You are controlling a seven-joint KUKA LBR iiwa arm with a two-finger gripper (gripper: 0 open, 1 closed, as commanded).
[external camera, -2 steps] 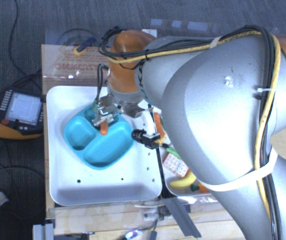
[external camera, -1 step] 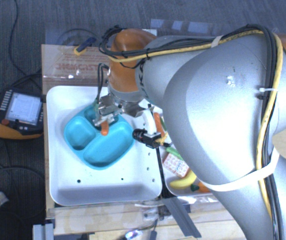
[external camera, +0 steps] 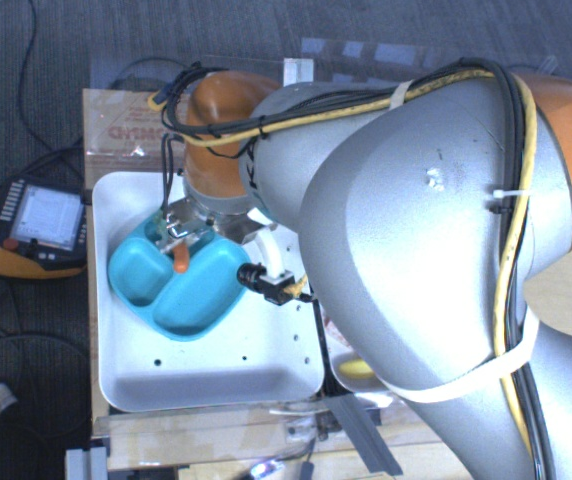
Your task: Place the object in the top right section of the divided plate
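One small orange object [external camera: 180, 259] lies on the blue divided plate [external camera: 196, 293].

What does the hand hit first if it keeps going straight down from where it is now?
Most likely the blue plastic divided plate: the hand points down over the ridge between the plate's sections, with a small orange object right at its tip. From a single view, the height above the plate is unclear.

A robotics lab — a grey industrial arm [external camera: 426, 218] over a white bin [external camera: 206, 368] on a bench, loose cables on dark carpet, a teach pendant [external camera: 31, 228] at the left edge.
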